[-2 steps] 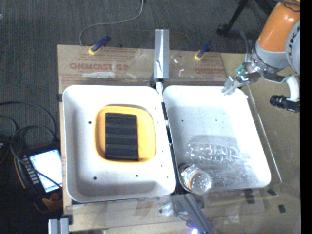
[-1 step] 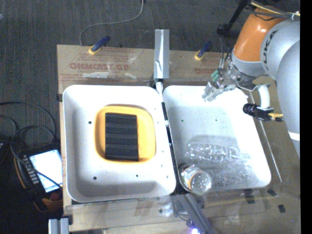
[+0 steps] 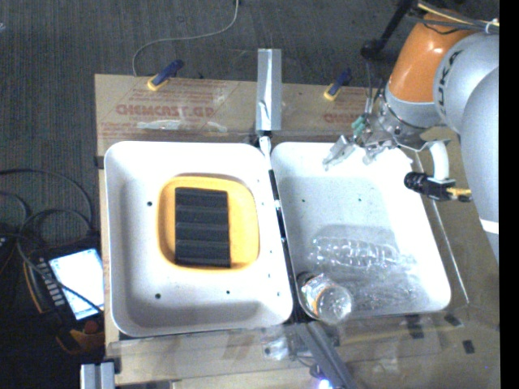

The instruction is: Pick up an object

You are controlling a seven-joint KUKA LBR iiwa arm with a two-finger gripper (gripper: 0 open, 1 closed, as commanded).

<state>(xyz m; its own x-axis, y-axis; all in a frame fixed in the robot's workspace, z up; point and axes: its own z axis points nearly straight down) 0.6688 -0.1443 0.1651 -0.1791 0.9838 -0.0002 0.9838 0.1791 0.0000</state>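
Hovering over the right bin's (image 3: 296,217) far corner, my fingers (image 3: 355,146) splayed wide and bare, clear plastic bottle (image 3: 357,270) still ungrabbed.

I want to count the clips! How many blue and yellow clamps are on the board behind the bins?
2. One clamp sits behind the left bin; the other clamp sits behind the right bin. The arm might hide more.
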